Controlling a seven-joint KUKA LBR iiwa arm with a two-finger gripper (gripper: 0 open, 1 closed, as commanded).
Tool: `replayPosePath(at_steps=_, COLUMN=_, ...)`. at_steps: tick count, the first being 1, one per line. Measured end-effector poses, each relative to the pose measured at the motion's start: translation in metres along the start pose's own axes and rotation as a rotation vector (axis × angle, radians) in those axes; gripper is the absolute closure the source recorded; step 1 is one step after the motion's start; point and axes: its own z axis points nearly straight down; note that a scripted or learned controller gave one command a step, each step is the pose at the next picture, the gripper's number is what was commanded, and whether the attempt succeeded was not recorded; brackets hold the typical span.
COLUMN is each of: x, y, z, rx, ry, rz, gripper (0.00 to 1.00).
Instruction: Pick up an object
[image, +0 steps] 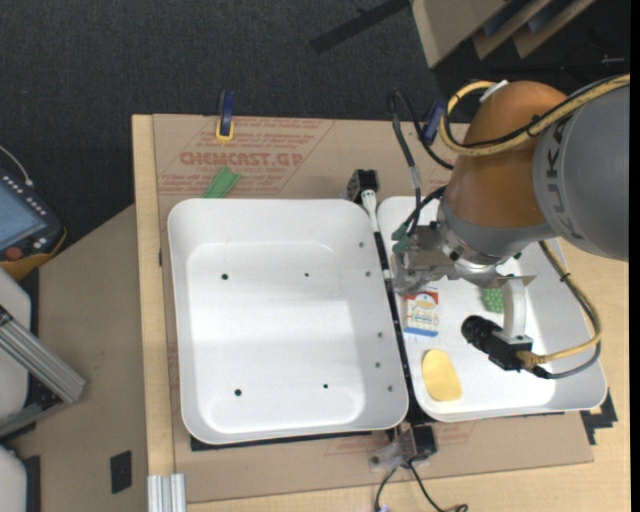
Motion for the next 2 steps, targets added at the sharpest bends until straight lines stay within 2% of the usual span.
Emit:
replayPosePath(at_steps=1, x=-0.069, y=0.03, z=-0.018, rx=-0.007, ry=-0.008, rz=0.017, gripper=1.0)
replayPosePath(at_steps=2, x=0.004, y=0.032, z=-0.01, rx=0.0, ry=-0.002, rz=0.005, gripper=1.0)
